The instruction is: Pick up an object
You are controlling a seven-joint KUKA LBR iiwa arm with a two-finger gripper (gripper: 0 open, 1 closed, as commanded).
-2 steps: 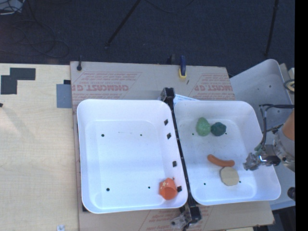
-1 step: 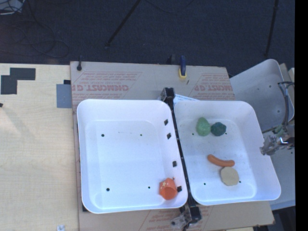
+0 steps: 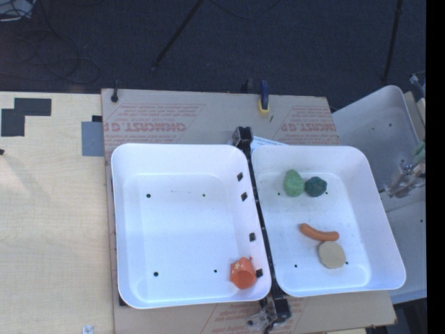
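Note:
An orange cup-like object (image 3: 243, 273) lies in the near right corner of the left bin (image 3: 132, 186). The right bin (image 3: 375, 207) holds several items. A light green lump (image 3: 293, 183) and a dark teal lump (image 3: 316, 186) sit side by side near its far middle. Closer to the front lie an orange sausage shape (image 3: 319, 233) and, just below it, a beige round piece (image 3: 332, 255).
Both bins rest on a cardboard sheet (image 3: 174, 120) on a light wooden bench (image 3: 49, 221). Black clips (image 3: 243, 135) join the bins along their shared wall. A blue clamp (image 3: 263, 96) stands at the cardboard's far edge. A grey metal plate (image 3: 389, 117) lies to the right.

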